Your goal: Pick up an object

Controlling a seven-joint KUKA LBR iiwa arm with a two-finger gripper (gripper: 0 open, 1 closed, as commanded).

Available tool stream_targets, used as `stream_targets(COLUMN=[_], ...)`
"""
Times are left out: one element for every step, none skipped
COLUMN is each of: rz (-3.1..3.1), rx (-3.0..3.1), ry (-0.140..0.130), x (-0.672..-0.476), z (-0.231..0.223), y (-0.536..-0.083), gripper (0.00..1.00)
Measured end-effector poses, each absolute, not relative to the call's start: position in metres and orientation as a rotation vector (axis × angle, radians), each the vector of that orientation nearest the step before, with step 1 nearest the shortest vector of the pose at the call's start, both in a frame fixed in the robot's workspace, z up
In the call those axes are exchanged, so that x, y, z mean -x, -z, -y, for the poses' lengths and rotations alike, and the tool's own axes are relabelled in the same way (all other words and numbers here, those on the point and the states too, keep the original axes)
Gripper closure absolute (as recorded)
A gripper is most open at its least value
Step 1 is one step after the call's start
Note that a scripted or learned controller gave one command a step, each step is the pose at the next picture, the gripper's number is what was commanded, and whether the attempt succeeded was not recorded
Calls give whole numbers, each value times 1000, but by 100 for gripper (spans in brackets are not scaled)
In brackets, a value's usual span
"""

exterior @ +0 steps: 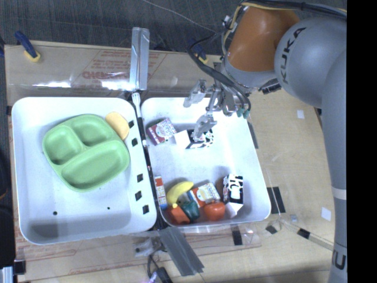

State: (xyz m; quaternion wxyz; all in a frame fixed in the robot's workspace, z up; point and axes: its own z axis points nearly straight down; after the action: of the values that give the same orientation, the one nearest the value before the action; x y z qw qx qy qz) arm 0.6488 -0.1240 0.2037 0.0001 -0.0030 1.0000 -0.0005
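Observation:
My gripper (200, 109) hangs over the far part of the right bin (250, 158), open, with nothing between its fingers. One fingertip is just above a small black-and-white cow-patterned carton (200, 139) lying on the bin floor. A red-and-white carton (160, 130) lies to its left. At the near edge of the bin sit a second cow-patterned carton (234, 188), a banana (178, 190), a red tomato (214, 210), a small printed box (206, 192) and an orange piece (178, 214), packed close together.
The left bin (29, 175) holds a green divided plate (86, 151) with a yellow lemon-like piece (118, 124) at its far right edge. A metal bar (139, 58) stands behind the divide between the bins. The arm's grey body (312, 46) fills the upper right.

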Motion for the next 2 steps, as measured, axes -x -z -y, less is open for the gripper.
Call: stream_targets(rz=[-3145, -3101], rx=[-35, -203], ry=[2, 15], x=[-597, -619], z=[212, 162], y=[-156, -110], gripper=[0, 0])
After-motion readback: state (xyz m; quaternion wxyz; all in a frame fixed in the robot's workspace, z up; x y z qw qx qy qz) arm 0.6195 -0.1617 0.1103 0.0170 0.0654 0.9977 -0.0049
